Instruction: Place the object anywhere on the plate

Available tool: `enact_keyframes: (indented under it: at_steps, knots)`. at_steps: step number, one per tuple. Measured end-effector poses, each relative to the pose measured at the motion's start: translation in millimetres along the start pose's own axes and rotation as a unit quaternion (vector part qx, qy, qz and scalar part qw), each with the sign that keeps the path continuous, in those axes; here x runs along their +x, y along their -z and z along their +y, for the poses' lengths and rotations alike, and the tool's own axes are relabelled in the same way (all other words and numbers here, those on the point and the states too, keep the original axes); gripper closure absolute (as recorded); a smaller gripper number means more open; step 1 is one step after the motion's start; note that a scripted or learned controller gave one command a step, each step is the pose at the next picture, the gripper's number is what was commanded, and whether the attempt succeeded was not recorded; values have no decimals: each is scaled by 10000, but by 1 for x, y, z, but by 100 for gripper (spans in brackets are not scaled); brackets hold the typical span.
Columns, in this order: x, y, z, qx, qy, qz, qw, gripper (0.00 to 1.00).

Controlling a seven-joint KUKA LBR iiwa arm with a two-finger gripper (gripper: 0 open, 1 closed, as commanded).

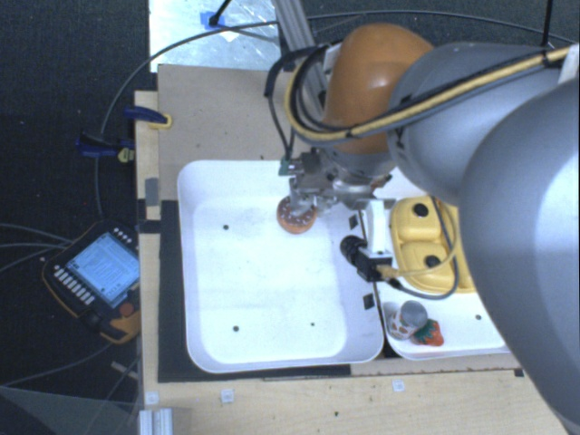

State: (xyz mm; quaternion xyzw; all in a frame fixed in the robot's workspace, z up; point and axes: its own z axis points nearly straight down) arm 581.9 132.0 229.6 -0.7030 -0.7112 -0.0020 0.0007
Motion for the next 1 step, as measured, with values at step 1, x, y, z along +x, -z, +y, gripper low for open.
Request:
enact_keyframes:
  at_steps: [1]
  knots:
    - [-4, 0, 0, 5, -31, -16, 10000, 0]
